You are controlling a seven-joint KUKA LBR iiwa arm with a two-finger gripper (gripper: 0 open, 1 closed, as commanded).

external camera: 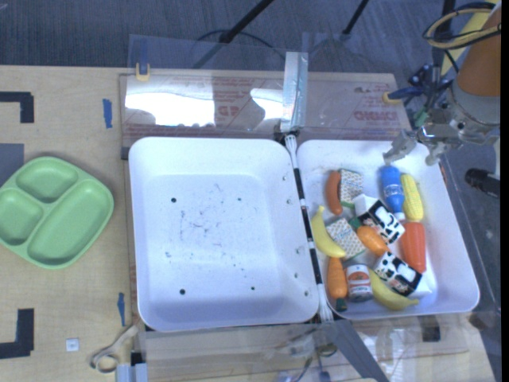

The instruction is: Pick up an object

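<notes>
My hand [415, 146] hangs over the far right corner of the right-hand shallow white plastic bin [461, 281], its two metal fingers spread apart with nothing between them. It is above the bin's rim, clear of everything inside.

Nearest to me, just inside that corner, a blue bottle with a white cap [390, 186] lies lengthwise, touching a yellow banana-shaped toy [412, 196] on its right. I judge the bottle the best target: it sits at the edge of the pile and its top surface shows whole. To take it well I should come straight down with the fingers set across its short width, one on the bare bin floor to its left, the other in the seam against the banana toy. That seam is tight, so a finger could land on the banana instead.

Further in, the pile thickens: a black-and-white patterned block [387, 224], an orange carrot-shaped toy [412, 247] and a second yellow banana toy [325, 236] crowd together, touching or overlapping. These would be poorer picks.

Beyond the divider the left-hand white bin [159, 165] lies alongside, and well apart on the wooden surface [64, 94] sits a green divided plastic plate [52, 211].
</notes>
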